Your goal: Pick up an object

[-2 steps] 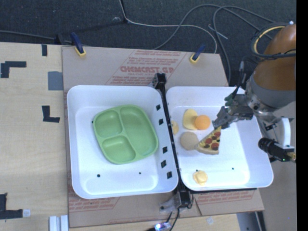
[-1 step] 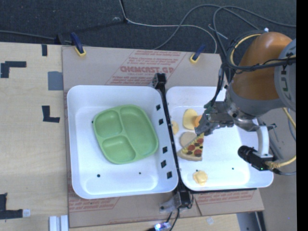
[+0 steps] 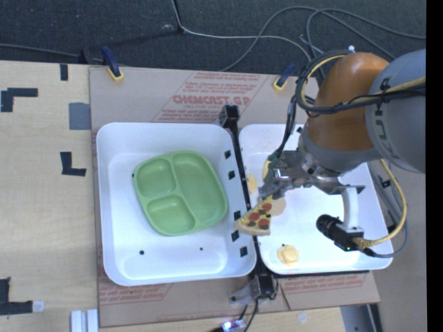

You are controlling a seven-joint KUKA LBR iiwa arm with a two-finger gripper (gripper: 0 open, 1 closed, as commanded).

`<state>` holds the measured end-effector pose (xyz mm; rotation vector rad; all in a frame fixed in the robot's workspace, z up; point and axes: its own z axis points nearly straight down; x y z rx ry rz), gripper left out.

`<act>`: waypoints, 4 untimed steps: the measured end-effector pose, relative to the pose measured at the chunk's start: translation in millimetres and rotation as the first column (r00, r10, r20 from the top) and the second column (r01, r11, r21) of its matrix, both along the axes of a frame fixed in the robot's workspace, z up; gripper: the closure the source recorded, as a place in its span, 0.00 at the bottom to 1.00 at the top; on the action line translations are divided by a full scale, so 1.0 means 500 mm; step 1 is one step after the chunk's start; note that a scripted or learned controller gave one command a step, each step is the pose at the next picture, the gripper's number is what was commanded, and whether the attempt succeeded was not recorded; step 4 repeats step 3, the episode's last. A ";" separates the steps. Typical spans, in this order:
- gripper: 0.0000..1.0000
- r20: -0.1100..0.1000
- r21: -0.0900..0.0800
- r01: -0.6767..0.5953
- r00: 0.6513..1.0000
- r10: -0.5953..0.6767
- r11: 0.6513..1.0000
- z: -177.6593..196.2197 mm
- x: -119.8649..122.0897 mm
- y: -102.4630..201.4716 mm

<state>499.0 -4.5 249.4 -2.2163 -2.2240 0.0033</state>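
The divider between the two white bins point(image 3: 239, 178) serves as the landmark here. Just right of it, in the right bin point(image 3: 360, 258), the gripper point(image 3: 272, 189) hangs low over a toy pizza slice point(image 3: 259, 217), whose crust end lies against the divider and seems to ride slightly up onto it. The gripper's lower parts meet the upper tip of the slice, but the wrist and cabling crowd the spot, and I cannot tell whether the gripper is released or clenched, nor whether anything is truly caught in it. Judging from this, the pick is at the stage of closing in or first contact: the slice looks tilted but not clearly lifted free, so the grasp and the lift still appear to be ahead. Farther right of the divider and toward the near rim lies a small yellow toy piece point(image 3: 288, 255), untouched. Left of the divider, in the left bin point(image 3: 114, 254), rests a green three-compartment plate point(image 3: 181, 192), well apart from the gripper. Beyond the far end of the divider, red print on the cardboard sheet point(image 3: 208, 99) under the bins is only partly legible; it seems to begin "CHEMCAST", with smaller lines too blurred to make out.
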 end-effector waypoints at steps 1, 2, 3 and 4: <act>1.00 -0.001 0.001 -0.002 1.000 0.002 1.000 -0.034 -0.012 0.116; 1.00 0.000 0.000 -0.001 1.000 0.001 1.000 -0.045 -0.004 0.200; 0.00 0.000 0.000 0.001 1.000 -0.001 1.000 -0.044 -0.004 0.197; 0.00 0.000 0.000 0.001 1.000 -0.001 1.000 -0.044 -0.004 0.197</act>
